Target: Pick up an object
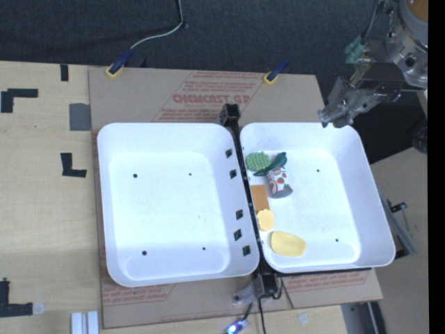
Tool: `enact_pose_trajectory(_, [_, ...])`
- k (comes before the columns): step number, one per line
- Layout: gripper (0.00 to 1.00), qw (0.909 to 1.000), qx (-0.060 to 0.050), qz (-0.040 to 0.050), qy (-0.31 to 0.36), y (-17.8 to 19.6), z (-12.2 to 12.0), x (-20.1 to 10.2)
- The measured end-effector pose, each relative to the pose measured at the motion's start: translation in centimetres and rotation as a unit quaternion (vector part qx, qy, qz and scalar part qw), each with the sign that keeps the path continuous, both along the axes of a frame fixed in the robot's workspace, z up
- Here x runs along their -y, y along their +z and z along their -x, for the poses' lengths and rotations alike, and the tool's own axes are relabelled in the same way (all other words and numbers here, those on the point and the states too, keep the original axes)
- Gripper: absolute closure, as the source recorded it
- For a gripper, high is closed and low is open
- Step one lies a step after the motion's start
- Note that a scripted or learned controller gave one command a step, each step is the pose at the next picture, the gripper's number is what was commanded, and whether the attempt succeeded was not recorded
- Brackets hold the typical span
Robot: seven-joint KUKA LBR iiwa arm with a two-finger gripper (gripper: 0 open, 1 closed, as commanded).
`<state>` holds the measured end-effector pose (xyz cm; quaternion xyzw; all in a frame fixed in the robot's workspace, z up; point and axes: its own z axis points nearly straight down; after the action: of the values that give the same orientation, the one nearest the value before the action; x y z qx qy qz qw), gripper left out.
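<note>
The right bin (348,186) holds several small things along its left side: a green knobbly piece with a teal tail (261,161), a small white and red can (279,183), an orange-brown flat block (259,197), a small yellow piece (265,220) and a larger yellow piece (287,243). My gripper (336,117) hangs above the bin's far right corner, well away from these things, with nothing visible between its fingers.
The left bin (167,256) sits beside the right one, joined by black clips (240,214) along the shared wall. Both rest on a cardboard sheet (201,96) held by yellow-blue clamps (119,64). A cable (177,12) runs across the dark backdrop.
</note>
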<state>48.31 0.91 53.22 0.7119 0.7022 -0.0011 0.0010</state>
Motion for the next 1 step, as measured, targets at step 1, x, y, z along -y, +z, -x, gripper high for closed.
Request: enact_pose_trajectory(1, [1.0, 1.0, 0.0, -0.0002, 0.003, 0.23, -2.17, 7.91])
